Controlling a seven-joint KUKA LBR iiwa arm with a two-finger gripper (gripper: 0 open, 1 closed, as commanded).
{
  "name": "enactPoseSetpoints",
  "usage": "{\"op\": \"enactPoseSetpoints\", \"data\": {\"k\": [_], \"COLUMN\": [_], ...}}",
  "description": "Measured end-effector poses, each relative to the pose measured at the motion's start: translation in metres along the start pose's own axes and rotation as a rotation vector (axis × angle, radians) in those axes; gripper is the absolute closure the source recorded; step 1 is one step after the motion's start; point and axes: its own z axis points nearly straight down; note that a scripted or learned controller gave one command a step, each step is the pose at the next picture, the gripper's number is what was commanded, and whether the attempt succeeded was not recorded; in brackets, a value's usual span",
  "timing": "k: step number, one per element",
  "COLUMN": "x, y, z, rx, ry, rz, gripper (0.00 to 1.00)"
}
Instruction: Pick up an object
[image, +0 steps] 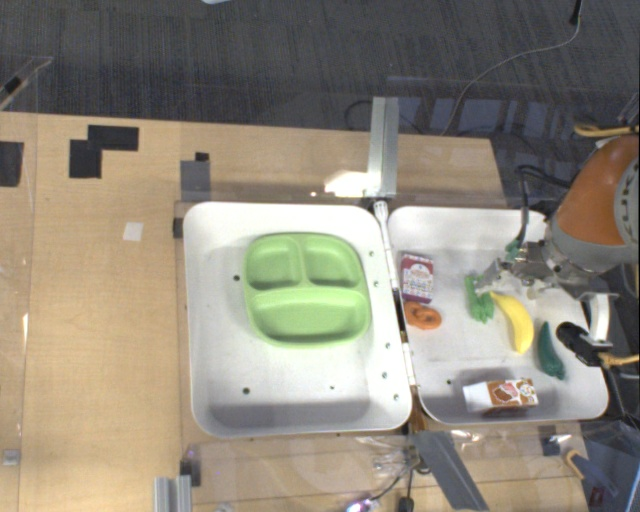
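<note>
- Grey arm with an orange band (603, 195): enters at the right edge of the frame, upper right of the right bin.
- Two-finger gripper (500, 277): metal fingers reach left from the wrist over the upper right part of the right bin, their tips just above the yellow banana and just beside the green leafy piece. Nothing shows between them; whether they are spread or pressed together I cannot tell.
- Curved yellow plastic banana (515, 320): lies on the floor of the right bin, right of centre, long axis slanting from upper left to lower right.
- Small green leafy toy vegetable (478, 299): just left of the banana's upper end.
- Dark green pod-shaped toy (550, 352): right of the banana's lower end, near the bin's right wall.
- Small red-and-white carton (417, 277): upper left part of the right bin.
- Orange round toy piece (425, 317): just below that carton.
- White-and-brown carton lying on its side (500, 395): near the bin's lower wall.
- Right shallow white bin (450, 225): holds all the small items above.
- Left shallow white bin (215, 330): centre of the frame.
- Light green divided plastic tray (305, 287): three compartments, lies flat in the left bin's middle.
</note>
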Motion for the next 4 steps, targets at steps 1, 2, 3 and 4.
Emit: {"op": "enactPoseSetpoints", "data": {"k": [1,2,3,4], "x": [-0.010,0.009,0.042,0.086], "y": [-0.031,0.016,0.005,-0.003], "z": [-0.009,-0.001,-0.003,-0.004], "rx": [0.025,-0.006,-0.011,-0.013], "ry": [0.002,-0.003,-0.005,-0.005], "rz": [0.149,-0.204,-0.326,-0.233], "gripper": [0.00,0.00,0.00,0.00]}}
